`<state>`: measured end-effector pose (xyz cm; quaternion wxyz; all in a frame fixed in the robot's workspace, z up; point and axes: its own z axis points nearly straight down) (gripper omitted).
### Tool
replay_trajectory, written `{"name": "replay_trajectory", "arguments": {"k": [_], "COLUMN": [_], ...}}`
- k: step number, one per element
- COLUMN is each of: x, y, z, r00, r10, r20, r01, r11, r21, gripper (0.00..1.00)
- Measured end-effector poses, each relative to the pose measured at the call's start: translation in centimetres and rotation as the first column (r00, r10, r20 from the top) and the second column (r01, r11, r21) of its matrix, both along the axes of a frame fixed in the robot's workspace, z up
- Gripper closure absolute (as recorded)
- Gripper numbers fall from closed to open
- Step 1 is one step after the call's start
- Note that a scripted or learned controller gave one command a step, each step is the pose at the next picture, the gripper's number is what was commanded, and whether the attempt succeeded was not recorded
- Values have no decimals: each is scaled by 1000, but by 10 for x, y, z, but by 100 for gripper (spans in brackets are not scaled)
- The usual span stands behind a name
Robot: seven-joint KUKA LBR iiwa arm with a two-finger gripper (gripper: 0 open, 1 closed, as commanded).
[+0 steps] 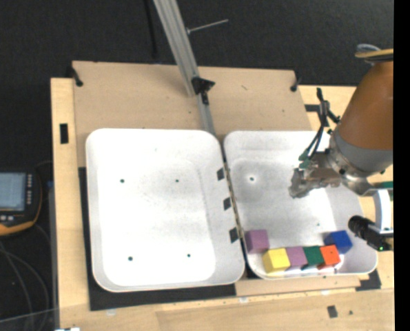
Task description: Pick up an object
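Hovering over the middle of the right-hand shallow white bin (260, 150), the grey two-finger gripper (303, 185) hangs well up-frame of the blocks. I can't make out from where I stand how wide its fingers are parted; they are a blurred grey clump, though nothing appears to be between them.

The pickable things all lie along the lower edge of that bin: a pale purple cube (257, 239) a little apart at the left, then a tight row of a yellow cube (276, 259), a second purple cube (296, 256), a green cube (312, 255) and an orange cube (329, 255), with a blue cube (339, 240) just above the row's right end.

To do this well, I'd go for the lone pale purple cube: it has room on both sides for the fingers. The packed row against the bin wall would likely jam or scatter. Travel toward lower left, centre above it, then descend straight.
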<state>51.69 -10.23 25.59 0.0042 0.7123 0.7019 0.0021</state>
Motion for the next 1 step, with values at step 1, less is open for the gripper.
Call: {"name": "replay_trajectory", "arguments": {"k": [1], "x": [46], "y": [71], "z": [-15], "r00": [1000], "r10": [24], "r20": [-7], "r01": [-24], "r11": [1000], "r21": [4], "gripper": [100]}}
